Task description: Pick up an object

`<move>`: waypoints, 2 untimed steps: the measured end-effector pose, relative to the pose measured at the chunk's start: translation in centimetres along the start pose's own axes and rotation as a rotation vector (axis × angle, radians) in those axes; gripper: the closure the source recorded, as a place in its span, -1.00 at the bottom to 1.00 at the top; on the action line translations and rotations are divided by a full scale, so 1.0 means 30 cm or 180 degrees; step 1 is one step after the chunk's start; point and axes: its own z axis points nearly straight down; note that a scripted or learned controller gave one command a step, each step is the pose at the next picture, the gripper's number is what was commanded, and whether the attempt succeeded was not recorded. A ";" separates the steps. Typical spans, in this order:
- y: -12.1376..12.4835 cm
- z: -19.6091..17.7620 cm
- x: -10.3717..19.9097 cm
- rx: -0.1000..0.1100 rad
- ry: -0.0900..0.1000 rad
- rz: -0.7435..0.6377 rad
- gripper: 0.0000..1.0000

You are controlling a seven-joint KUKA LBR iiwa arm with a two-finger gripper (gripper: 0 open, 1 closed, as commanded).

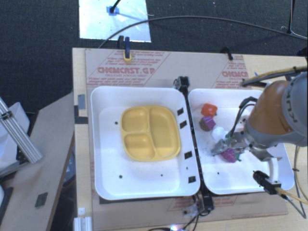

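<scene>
Low in the right bin, the gripper hangs at the end of the grey arm, its tip just beside a small magenta object, which seems to touch it from below. At this size the view does not show how the gripper is set, nor whether the magenta piece is caught in it or merely lies against it on the bin floor, so no hold can be claimed. Three other small things lie close by: an orange object nearer the far wall, a purple-brown one just beside it, and a pale, whitish one between those and the gripper. The left bin bears a yellow divided tray, well apart from the work. Judged from this, the pick looks to be at the grasp itself, with the magenta object as the likely target. The next move would call for a firm closing on that piece and a straight lift, clear of the pale object and the bin's dividing wall; a grip that catches just an edge could let so small a thing slip out on the way up.
</scene>
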 end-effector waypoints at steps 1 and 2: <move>0.004 -0.043 -0.002 -0.0014 -0.0004 0.0003 1.00; 0.008 -0.188 -0.015 -0.0020 -0.0006 -0.0003 1.00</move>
